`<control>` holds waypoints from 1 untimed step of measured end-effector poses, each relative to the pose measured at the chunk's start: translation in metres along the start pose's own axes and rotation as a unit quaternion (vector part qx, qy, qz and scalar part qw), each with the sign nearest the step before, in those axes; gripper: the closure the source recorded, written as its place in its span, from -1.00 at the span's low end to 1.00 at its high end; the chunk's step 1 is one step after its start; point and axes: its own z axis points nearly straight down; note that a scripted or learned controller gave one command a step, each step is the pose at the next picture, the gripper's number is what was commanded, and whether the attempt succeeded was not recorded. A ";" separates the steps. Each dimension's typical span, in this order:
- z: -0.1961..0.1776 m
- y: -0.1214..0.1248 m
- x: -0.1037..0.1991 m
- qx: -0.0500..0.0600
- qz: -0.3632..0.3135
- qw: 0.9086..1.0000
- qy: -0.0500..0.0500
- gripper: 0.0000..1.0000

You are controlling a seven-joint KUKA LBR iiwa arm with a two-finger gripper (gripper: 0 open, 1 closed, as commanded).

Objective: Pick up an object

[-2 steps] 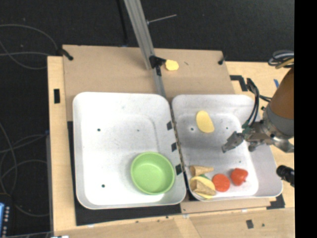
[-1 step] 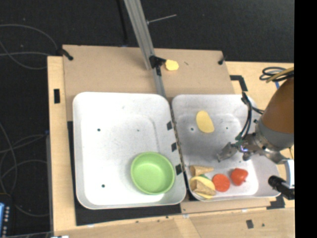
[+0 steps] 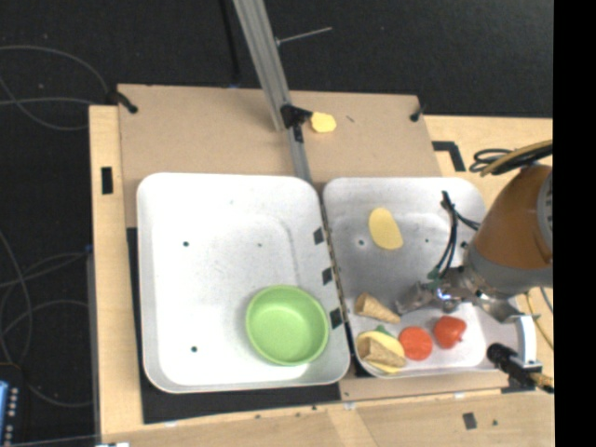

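The right bin (image 3: 349, 214) holds a yellow oval piece (image 3: 385, 228) near its back. A tan wedge (image 3: 374, 307) lies toward the front left. A yellow sandwich-like piece (image 3: 382, 349) sits at the front edge, with a red round object (image 3: 416, 344) beside it and a second red one (image 3: 450, 331) to the right. My gripper (image 3: 421, 298) hangs low over the front right of this bin, just right of the tan wedge and above the two red objects. Nothing shows between its tips.
A green bowl (image 3: 287, 324) sits at the front right of the left bin (image 3: 186, 222). A small yellow object (image 3: 323, 122) lies on the bench behind the bins, next to a slanted metal post (image 3: 265, 54). The arm's orange band (image 3: 517, 222) overhangs the right bin's right edge.
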 end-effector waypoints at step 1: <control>-0.013 0.002 0.000 -0.004 0.002 1.000 0.001 1.00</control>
